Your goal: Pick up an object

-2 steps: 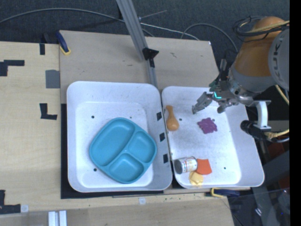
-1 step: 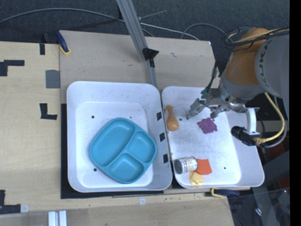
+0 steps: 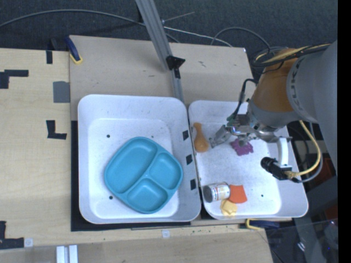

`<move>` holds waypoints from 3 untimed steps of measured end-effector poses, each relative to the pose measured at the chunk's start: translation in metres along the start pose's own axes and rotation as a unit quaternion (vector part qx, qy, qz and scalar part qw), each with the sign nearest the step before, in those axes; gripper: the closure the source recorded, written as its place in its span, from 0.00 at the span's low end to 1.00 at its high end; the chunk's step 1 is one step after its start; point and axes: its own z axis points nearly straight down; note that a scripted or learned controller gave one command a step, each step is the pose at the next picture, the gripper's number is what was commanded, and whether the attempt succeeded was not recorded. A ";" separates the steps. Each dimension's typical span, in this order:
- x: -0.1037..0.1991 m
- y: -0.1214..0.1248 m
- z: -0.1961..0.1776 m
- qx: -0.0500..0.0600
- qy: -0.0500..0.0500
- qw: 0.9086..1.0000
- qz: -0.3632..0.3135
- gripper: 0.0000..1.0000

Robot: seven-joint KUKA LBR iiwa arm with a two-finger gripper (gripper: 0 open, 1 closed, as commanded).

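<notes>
Purple obj [image 3: 242,146] partly hidden under claw [image 3: 222,137]; can't tell if claw's closed.

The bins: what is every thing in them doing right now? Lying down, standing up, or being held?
Blue divided plate: lying flat, right way up, in the left bin.
Orange wooden piece: lying flat in the right bin.
Purple object: lying below the pincer.
Small metal can: tipped on its side.
Orange block: lying beside the can.
Yellow piece: lying by the front wall.

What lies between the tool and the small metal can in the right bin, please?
In the camera view, bare white bin floor separates the tool from the metal can; the purple object sits off to the side.
</notes>
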 end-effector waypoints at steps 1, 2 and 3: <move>0.000 0.000 0.045 -0.003 -0.001 1.000 0.000 0.00; 0.001 0.000 0.034 -0.002 0.000 1.000 0.000 1.00; 0.000 0.000 -0.029 -0.006 0.000 1.000 0.000 1.00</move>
